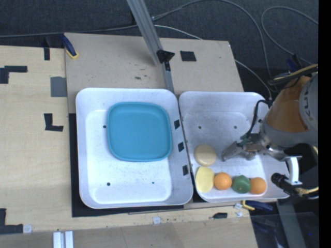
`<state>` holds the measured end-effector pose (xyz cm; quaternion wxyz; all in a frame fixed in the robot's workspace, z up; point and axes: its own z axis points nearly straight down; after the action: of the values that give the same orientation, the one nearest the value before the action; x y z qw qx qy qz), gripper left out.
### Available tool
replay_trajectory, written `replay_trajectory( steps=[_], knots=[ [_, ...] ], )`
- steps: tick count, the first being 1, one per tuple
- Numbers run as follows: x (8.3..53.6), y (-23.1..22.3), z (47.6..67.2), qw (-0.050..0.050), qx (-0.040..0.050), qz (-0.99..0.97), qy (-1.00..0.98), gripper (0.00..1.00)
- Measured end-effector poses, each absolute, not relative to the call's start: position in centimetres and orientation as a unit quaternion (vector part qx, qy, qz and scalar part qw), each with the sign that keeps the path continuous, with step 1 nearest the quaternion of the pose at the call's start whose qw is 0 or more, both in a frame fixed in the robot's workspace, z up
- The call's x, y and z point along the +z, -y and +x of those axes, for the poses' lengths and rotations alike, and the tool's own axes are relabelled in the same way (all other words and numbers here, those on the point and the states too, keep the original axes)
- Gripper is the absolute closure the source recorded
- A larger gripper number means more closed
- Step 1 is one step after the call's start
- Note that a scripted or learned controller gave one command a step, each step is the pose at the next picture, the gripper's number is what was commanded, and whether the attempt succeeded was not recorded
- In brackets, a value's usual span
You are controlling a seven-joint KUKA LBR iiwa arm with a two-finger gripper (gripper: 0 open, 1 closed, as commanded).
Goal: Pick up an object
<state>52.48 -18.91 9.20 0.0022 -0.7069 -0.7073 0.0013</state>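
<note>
- Desk (31, 138): pale wood surface carrying two shallow white bins side by side, dark tape marks scattered over it.
- Left bin (93, 185): holds one blue square plate (139, 131), lying flat toward the upper half.
- Right bin (217, 112): holds five small items, all grouped in the lower half.
- Beige round item (205, 154): lying just above the row along the near wall.
- Row along the near wall, left to right: yellow fruit (204, 180), small orange ball (222, 181), green item (240, 184), second orange ball (258, 185); each touching or just beside its neighbour.
- Arm (289, 115): grey with orange band, reaching in from the right over the right bin.
- Claw (228, 153): low inside the right bin, pointing left, tips just beside the beige round item, on its right.
- Claw state: cannot tell whether wide or narrow; nothing seen between the tips.
- Beige round item and row of four all resting on the bin floor, none lifted.
- Grey metal bar (150, 30): running at a slant from the top edge down to the gap between the bins.
</note>
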Motion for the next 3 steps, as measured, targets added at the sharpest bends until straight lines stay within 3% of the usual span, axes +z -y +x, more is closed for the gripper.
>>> replay_trajectory(
  steps=[1, 2, 3],
  knots=[
    [10.4, 18.9, 52.6, 0.001, 0.0004, -0.707, 0.707, 1.00],
    [16.3, 19.0, 53.5, -0.002, -0.0011, -0.707, 0.707, 1.00],
    [21.7, 19.1, 52.6, -0.002, -0.0010, -0.707, 0.707, 1.00]
  ],
)
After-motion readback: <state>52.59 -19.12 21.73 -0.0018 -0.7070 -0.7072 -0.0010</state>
